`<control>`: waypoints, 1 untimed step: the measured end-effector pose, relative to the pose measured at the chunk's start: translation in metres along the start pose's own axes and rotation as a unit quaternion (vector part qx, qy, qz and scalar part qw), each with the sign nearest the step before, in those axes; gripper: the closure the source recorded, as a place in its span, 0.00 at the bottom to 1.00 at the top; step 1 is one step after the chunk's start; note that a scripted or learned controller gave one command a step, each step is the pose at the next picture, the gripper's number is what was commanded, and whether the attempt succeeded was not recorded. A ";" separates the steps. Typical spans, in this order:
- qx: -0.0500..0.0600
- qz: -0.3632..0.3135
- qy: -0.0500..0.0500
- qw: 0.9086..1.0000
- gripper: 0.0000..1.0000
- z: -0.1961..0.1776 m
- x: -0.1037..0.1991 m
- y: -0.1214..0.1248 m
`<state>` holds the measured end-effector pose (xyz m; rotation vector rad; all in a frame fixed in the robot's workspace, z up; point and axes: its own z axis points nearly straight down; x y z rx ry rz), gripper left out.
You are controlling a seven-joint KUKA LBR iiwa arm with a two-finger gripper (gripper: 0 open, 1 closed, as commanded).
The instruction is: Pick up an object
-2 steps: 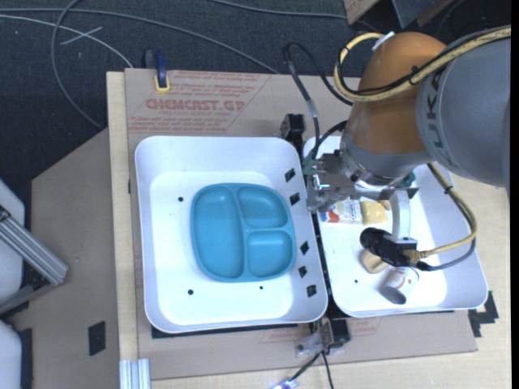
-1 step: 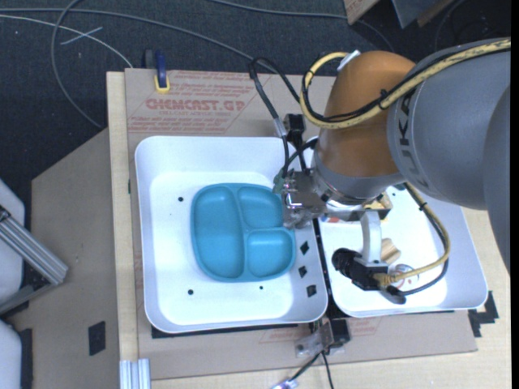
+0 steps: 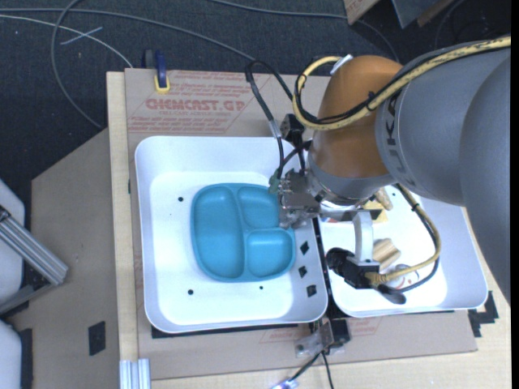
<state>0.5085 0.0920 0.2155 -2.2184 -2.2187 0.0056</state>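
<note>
Where bins meet, arm (image 3: 357, 128) bends down; end effector (image 3: 290, 209) beside blue tray (image 3: 235, 237).

The robot arm (image 3: 454, 128) is big, round and grey. It has a smooth orange band (image 3: 357, 112) near the wrist. Yellow and black cables (image 3: 324, 120) loop around it (one yellow cable runs along the top). The metal bit below looks dark, maybe with small screws.
</note>
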 end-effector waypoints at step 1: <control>-0.001 0.000 0.000 1.000 0.00 -0.001 0.000 0.000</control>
